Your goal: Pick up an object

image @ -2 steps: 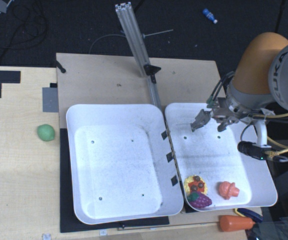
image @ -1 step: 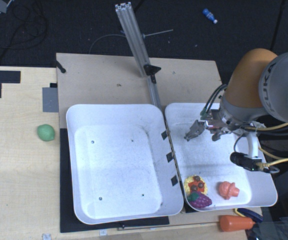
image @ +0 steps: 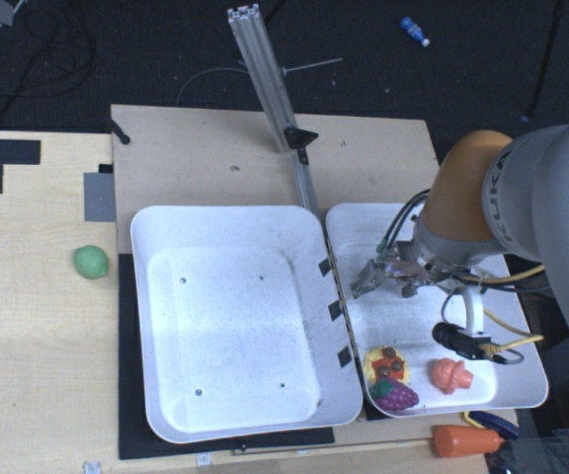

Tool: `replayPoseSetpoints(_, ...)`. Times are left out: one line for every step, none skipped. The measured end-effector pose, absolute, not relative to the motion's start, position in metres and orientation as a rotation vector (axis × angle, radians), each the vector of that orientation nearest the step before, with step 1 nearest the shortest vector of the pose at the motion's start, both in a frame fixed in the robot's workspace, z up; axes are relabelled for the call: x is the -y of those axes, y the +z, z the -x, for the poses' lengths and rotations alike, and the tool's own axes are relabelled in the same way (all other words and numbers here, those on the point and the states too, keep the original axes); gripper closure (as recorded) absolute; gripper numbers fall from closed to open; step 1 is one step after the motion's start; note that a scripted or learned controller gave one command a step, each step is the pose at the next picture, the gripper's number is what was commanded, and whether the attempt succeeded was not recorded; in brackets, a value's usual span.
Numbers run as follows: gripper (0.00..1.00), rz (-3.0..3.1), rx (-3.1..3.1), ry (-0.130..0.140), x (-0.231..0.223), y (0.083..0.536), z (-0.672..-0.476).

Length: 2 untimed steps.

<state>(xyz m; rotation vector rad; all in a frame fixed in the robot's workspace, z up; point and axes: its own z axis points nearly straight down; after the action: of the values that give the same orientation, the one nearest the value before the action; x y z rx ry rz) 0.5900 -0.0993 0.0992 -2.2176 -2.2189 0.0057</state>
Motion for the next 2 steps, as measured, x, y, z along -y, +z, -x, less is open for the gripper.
replayPoseSetpoints(1.00, 2.224, 2.219, 0.001, 0.101, 0.112, -0.591)
replayPoseSetpoints(1.00, 2.225, 2.222, -0.004, 0.104, 0.172, -0.598)
